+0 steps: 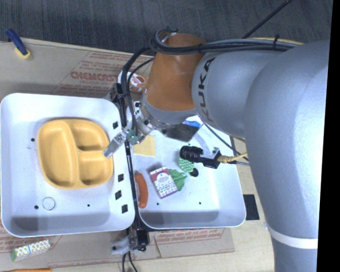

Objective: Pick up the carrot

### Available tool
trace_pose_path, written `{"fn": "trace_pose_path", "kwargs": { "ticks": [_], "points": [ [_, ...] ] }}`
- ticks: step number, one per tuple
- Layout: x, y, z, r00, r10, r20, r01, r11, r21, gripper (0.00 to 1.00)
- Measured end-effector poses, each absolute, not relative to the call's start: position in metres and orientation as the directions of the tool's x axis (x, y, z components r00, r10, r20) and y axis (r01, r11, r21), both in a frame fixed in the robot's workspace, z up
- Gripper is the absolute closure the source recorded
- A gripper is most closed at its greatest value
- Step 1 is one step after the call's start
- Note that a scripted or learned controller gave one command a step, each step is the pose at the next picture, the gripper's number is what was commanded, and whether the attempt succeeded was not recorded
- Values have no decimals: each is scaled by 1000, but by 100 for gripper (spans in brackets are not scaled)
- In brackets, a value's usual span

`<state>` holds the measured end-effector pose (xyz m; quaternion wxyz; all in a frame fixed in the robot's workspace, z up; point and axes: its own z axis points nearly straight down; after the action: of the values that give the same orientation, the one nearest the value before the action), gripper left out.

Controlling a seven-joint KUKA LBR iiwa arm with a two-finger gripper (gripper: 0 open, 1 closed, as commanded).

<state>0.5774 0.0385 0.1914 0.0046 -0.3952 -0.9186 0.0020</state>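
Observation:
The carrot (141,190) is a short orange piece lying lengthwise in the right bin (228,214), tight against that bin's left wall near the front. My gripper (121,141) hangs over the divider between the two bins, above the right edge of the yellow plate (71,152). It is behind and a little left of the carrot, apart from it. Nothing shows in its grasp.
The yellow divided plate lies in the left bin (10,209). Beside the carrot are a red printed box (163,183) and a green item (184,168); a pale yellow slice (147,147) and a blue item (191,126) lie behind. The arm covers the right bin's back right.

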Motion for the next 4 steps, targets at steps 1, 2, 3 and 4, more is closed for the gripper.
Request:
{"fn": "trace_pose_path", "kwargs": {
  "ticks": [1, 2, 3, 4],
  "points": [
    [563, 39, 192, -800, 600, 7, 600, 800, -6, 0],
    [560, 65, 192, -974, 227, 10, 227, 974, -4, 0],
    [560, 47, 192, -1000, -26, 11, -26, 1000, -2, 0],
    [505, 79, 192, -972, 235, 4, 235, 972, -2, 0]
  ]
}}
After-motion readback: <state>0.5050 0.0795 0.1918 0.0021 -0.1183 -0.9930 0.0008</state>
